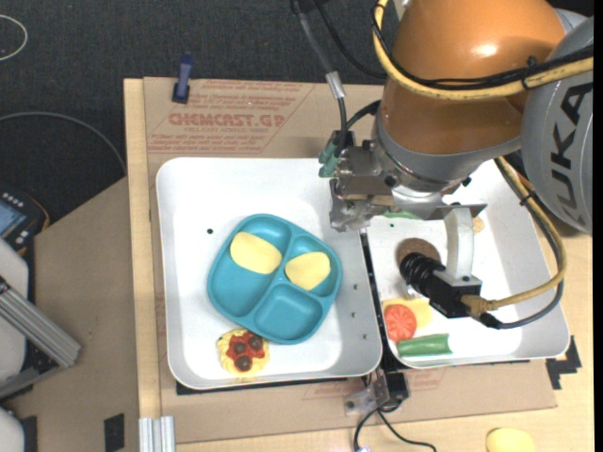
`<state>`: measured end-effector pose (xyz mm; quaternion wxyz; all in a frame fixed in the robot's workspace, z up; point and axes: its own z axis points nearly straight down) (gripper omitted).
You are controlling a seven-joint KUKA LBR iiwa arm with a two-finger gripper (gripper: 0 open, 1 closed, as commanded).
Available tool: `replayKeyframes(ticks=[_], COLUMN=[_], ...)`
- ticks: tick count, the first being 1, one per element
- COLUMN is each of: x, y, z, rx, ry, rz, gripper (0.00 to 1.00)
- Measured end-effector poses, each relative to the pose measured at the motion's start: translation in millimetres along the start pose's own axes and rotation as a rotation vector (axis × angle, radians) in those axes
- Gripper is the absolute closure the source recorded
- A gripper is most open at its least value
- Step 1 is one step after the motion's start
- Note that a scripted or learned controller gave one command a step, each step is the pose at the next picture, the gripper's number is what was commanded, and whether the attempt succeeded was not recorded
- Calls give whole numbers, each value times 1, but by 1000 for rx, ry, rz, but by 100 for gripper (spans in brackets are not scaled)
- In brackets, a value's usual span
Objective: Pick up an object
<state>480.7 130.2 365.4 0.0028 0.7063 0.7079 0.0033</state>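
Presently the gripper (pixel 349 213) hangs over the seam where the two bins meet, toward their far side; whether it is open or closed cannot be told. Just left of it, in the left bin (pixel 179 252), lies a blue divided plate (pixel 268 309) bearing two yellow pieces (pixel 252 251), with a small pizza toy (pixel 242 349) just beside its near rim. In the right bin (pixel 513 243), a red tomato slice (pixel 399 321) sits next to a green pod (pixel 424 345) near the front edge.
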Motion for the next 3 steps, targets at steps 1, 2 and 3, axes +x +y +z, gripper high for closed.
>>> replayKeyframes(ticks=[1,2,3], x=[0,1,1], y=[1,1,2], z=[-10,-20,-30], rx=[-2,-5,-7], ry=[0,0,0], rz=[-1,-1,-2], gripper=[100,100,100])
